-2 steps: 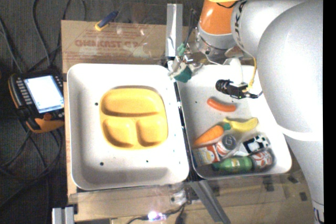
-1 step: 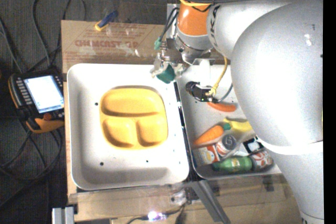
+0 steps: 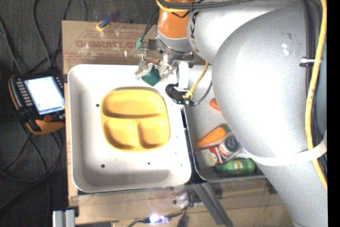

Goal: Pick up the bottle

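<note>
Hovering: jaws (image 3: 151,73) at far edge of left bin (image 3: 79,114), seemingly pinching a small teal object (image 3: 152,78) | green bottle (image 3: 236,167) lies untouched in right bin's near end | step: approach | next: swing right, nearer.
</note>
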`<move>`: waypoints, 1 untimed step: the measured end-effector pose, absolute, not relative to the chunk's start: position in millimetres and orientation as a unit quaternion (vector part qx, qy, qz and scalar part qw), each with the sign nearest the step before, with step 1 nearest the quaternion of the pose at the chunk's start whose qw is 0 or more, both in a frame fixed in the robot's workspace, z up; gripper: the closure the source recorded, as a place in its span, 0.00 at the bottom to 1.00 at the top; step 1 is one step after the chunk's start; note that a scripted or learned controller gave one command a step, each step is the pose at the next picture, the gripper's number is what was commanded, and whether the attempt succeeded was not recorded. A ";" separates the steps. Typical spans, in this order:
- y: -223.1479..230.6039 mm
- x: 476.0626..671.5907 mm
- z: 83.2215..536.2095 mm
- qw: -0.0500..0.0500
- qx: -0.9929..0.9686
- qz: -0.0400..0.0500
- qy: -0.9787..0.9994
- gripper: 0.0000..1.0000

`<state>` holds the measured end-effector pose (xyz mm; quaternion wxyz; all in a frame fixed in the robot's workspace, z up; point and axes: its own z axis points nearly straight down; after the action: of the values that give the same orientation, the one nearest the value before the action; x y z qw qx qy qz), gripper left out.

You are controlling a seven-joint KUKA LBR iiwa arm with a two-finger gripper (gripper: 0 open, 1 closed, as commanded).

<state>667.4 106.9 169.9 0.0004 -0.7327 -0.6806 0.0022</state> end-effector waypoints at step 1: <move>113.2 668.2 262.5 -0.001 -0.799 0.002 -0.601 1.00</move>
<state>668.2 113.2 262.5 -0.0013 -0.7991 -0.6011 0.0023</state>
